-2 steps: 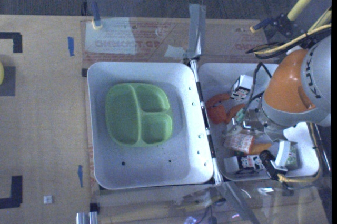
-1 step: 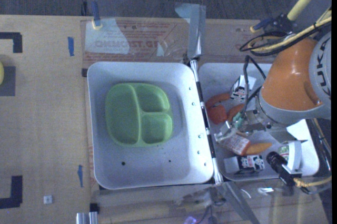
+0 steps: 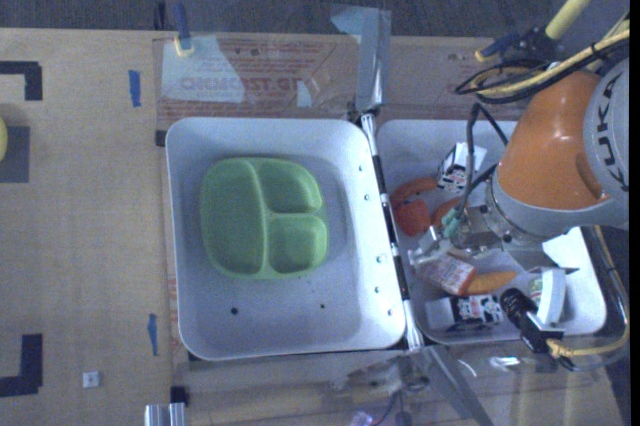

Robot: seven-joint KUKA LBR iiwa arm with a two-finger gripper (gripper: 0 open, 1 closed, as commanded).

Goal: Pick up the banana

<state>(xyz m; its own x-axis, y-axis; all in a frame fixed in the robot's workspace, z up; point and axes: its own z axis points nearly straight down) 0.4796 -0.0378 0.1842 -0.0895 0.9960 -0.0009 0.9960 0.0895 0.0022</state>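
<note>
The arm (image 3: 560,149) is hanging over the right bin (image 3: 590,309); whether the gripper (image 3: 463,232) is wide or narrow, I cannot tell. The banana (image 3: 492,281), probably the yellow-orange piece just beside it, is lying among clutter, so the gripper should be descending across its middle. Two bins, one green plate (image 3: 263,217).

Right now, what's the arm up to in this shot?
The KUKA arm reaches in from the right and hangs low over the right bin, above a jumble of small items including something red-orange. I can't pick out the banana in that clutter, nor see a grasp. The left bin holds a green divided plate, untouched.
</note>
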